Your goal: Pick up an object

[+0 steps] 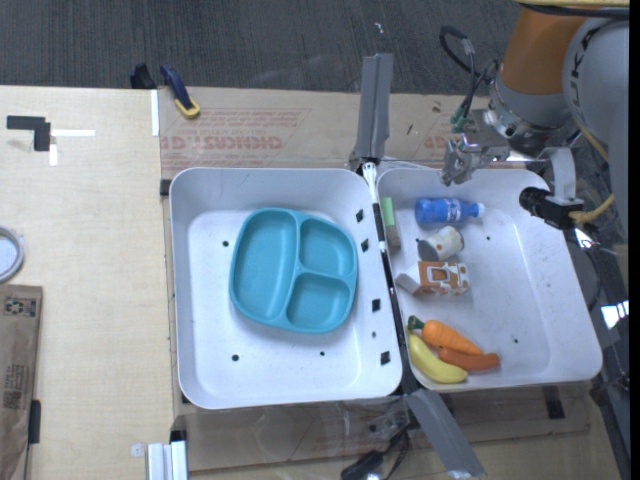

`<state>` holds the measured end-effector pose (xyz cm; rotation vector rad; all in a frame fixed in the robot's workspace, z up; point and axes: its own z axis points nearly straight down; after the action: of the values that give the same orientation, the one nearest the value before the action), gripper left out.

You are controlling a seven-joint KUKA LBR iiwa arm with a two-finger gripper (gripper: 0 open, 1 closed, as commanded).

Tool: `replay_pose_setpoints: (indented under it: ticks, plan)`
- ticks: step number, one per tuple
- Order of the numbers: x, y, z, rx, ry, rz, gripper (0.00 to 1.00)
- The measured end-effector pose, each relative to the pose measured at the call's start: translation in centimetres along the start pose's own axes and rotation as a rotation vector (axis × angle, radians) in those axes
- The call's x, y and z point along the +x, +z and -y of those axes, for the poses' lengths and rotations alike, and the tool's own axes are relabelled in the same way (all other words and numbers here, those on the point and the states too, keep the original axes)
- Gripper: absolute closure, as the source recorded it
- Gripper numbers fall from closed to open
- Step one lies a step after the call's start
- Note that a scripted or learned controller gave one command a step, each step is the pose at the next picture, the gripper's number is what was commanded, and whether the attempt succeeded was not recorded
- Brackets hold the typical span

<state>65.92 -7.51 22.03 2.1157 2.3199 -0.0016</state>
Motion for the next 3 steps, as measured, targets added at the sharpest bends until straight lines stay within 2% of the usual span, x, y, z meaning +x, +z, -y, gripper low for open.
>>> replay_pose_setpoints:
  ticks: [1,2,3]
  plan:
    - [0.0,-0.9,0.0,0.000,-0.003,0.003,1.00]
    - [0.0,-0.9,0.0,0.001,-0.002,0.002,0.00]
    - [-2.2,7.2,0.3,0.003,0.058,0.000,0.00]
